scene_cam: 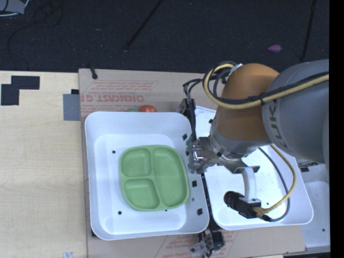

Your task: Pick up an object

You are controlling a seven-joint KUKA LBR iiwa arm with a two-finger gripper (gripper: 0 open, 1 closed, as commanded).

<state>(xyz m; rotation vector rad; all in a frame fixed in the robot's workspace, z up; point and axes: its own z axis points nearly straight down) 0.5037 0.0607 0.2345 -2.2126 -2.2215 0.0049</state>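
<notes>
A light green divided plate with three compartments lies flat in the left bin. My gripper hangs at the plate's right edge, over the wall between the two bins. The grey wrist and the orange band hide most of it from above. The arm covers much of the right bin, and what lies under it is hidden.
A small red-orange object rests on the cardboard just behind the left bin's far wall. From the wrist a black cylindrical piece on a white bracket hangs over the right bin, with a yellow cable looping to it.
</notes>
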